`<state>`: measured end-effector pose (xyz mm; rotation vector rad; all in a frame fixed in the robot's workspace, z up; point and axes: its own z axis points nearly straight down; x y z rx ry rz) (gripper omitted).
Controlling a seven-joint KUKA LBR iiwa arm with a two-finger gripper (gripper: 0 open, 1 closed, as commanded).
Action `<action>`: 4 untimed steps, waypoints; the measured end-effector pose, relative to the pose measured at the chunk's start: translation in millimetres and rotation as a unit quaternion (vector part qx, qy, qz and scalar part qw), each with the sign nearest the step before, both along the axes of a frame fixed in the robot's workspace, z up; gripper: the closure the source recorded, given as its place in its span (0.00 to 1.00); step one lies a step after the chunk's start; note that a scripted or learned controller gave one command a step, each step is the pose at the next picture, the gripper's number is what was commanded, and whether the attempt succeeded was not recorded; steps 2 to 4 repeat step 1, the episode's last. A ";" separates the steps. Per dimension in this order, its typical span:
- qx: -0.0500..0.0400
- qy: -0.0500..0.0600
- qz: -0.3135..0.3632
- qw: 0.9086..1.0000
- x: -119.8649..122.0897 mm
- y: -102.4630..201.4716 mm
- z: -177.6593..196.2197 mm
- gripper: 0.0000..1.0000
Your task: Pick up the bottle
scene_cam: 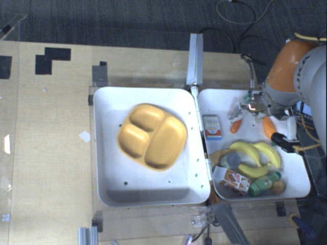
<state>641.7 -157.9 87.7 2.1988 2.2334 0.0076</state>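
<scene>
The bottle (261, 184) is green with a dark green cap and lies on its side near the front wall of the right bin (305, 184), just below the bananas (253, 160). My gripper (249, 104) hangs over the back part of the same bin, well behind the bottle and apart from it, with nothing seen in it. The grey arm with its orange band (285, 68) reaches in from the upper right.
A red and white carton (234, 180) lies left of the bottle and a small brown item (279, 187) to its right. Orange carrot-like pieces (234, 126) (269, 127), a small box (212, 126) and a grey round thing (232, 160) share that bin. A yellow bread-shaped item (152, 136) lies in the left bin (110, 185).
</scene>
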 end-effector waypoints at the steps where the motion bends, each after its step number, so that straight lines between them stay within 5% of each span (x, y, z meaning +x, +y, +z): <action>1: 0.000 0.000 0.000 1.000 0.0 0.0 0.0 0.00; 4: 0.000 0.000 0.000 1.000 0.0 0.0 0.0 0.00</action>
